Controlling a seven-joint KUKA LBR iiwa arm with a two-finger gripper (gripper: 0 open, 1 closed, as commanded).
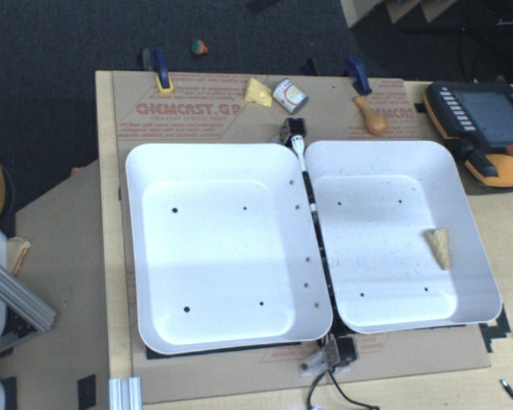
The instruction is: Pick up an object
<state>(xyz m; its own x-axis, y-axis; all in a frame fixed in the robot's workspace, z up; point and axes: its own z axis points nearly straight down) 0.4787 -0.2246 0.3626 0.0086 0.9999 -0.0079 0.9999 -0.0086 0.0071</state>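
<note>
Gripper state cannot be determined from the camera view. Task object: one tan, wedge-shaped piece (439, 248) lies in the right bin (385, 165), close to that bin's right wall, roughly halfway between its upper and lower edges, resting on the bin floor with nothing touching it. Left bin (207, 162) sits just beside the right bin; their inner rims meet along a dark seam running from upper centre to lower centre of the frame. A black clip (295, 131) sits at the upper end of that seam, and a black fitting with cables (335, 355) sits at its lower end. Both bins rest on a brown cardboard sheet (120, 109) printed with red lettering. Along the upper strip of this sheet, from left to right: a blue clamp with a yellow tip (162, 70), a yellow wedge (258, 93), a small white and grey block (290, 96) just beside the wedge, a second blue clamp (356, 74), and an orange-brown rounded object (373, 120). A black and orange teach pendant (482, 126) lies at the right edge of the frame, well apart from the tan piece. A small multicoloured item (200, 48) lies on the dark carpet (60, 24) at upper left. An aluminium profile (17, 293) crosses the lower left corner.
</note>
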